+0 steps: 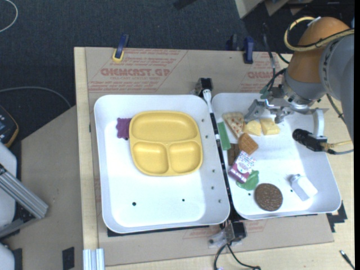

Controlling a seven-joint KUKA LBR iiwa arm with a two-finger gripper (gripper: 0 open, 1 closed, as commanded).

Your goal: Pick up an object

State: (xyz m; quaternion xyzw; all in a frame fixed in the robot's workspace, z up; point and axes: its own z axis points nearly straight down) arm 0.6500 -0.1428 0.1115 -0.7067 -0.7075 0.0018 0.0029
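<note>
Hovering low over the far end of the right bin (pixel 332 191), the gripper (pixel 269 110) sits just above two pale yellow cheese-like blocks (pixel 262 127); whether its claw is apart or together, cannot tell. Beside these: a cracker wedge (pixel 233 121), a brown square biscuit (pixel 247 144), a green strip (pixel 224 135), a pink-and-white wrapper (pixel 243 166), a round brown cookie (pixel 268 196), a small white bottle (pixel 301 186). Left bin (pixel 112 201): yellow sectioned tray (pixel 166 142), purple item (pixel 122 127) touching its left edge.

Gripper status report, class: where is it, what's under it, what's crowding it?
Gripper low over right bin. Yellow cheese pieces just below it. Cracker and wrapper crowd close.
</note>
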